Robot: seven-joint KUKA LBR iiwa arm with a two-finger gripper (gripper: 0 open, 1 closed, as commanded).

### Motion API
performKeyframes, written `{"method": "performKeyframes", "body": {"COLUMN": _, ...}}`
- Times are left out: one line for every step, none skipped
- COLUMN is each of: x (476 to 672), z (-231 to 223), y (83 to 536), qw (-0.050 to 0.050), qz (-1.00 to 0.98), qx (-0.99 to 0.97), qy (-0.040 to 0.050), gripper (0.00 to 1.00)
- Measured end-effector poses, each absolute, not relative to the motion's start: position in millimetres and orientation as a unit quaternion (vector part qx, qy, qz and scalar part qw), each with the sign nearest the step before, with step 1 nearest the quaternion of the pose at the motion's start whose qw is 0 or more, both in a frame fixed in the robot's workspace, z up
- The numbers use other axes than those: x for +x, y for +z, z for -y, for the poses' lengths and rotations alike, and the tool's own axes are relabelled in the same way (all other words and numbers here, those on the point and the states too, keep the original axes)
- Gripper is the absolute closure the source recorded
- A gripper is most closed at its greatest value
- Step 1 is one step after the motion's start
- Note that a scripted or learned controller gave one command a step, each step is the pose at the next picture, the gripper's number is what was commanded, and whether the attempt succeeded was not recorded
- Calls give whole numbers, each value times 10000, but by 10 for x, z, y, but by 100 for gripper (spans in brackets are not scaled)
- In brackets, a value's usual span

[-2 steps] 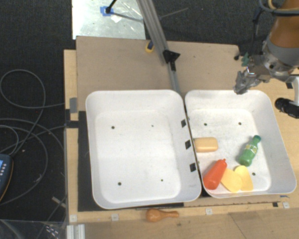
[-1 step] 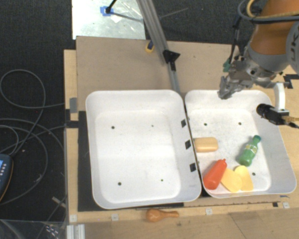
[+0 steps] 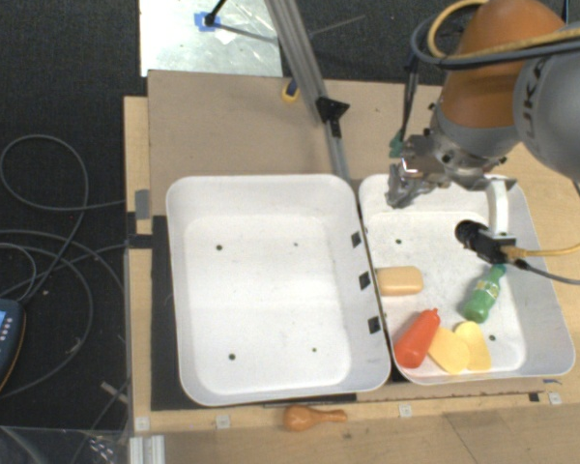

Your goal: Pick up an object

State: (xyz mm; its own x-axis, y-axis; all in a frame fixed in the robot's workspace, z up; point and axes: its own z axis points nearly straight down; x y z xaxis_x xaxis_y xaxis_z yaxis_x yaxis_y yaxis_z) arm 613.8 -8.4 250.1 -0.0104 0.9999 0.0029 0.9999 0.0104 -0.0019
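The right bin [image 3: 551, 351] holds a tan block [image 3: 399, 280], a red bottle-shaped toy [image 3: 417, 336], a yellow piece [image 3: 460, 349] and a green bottle [image 3: 482, 298]. My gripper [image 3: 403, 189] hangs over the bin's far left corner, above and behind the tan block. Nothing shows between its fingers. The grey arm with its orange band [image 3: 503, 17] reaches in from the upper right.
The left bin [image 3: 261, 288] lies beside the right one, joined by black clips [image 3: 364, 280]. A tan pear-shaped object [image 3: 312, 416] rests on the bench in front of the bins. A slanted metal pole [image 3: 304, 56] crosses behind. A black fitting with a yellow cable [image 3: 481, 240] sits over the right bin.
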Motion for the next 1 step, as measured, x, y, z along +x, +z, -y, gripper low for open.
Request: {"method": "performKeyframes", "body": {"x": 5872, "z": -496, "y": 2425, "qw": 19, "qz": 7109, "qx": -7033, "qy": -3, "gripper": 100}}
